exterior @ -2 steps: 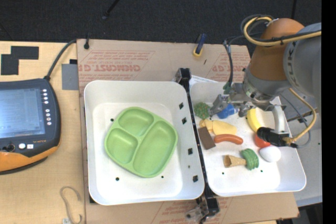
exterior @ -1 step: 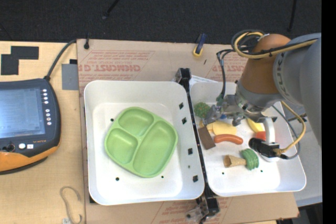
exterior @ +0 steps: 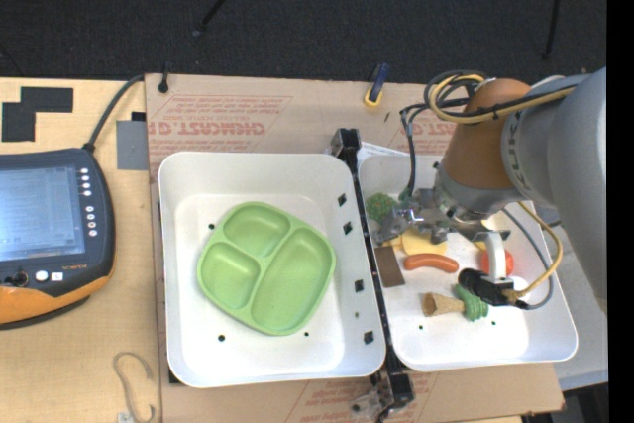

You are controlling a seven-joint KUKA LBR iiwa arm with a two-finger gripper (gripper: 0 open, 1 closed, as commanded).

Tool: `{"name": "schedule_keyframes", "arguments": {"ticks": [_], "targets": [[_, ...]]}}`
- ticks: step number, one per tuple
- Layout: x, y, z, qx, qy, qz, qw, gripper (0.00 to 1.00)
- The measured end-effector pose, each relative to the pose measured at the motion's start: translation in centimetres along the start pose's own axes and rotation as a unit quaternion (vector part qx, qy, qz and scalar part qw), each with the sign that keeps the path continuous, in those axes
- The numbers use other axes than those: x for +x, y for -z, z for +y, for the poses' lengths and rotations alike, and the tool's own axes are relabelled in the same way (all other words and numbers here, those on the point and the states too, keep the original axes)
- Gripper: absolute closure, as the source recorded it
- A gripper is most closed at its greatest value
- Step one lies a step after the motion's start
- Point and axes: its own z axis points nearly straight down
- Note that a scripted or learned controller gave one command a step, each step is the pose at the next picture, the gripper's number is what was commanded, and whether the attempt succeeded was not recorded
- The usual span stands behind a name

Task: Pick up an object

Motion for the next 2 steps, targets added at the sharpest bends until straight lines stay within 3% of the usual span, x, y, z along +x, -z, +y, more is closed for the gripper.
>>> {"name": "schedule_keyframes", "arguments": {"ticks": [1,2], "targets": [[-0.2,1.7,0.4,-0.006,-0.002,0.000,1.0000,1.00],[-1.1,7.4,-0.2,-0.002,-0.005,0.000,1.0000,1.00]]}}
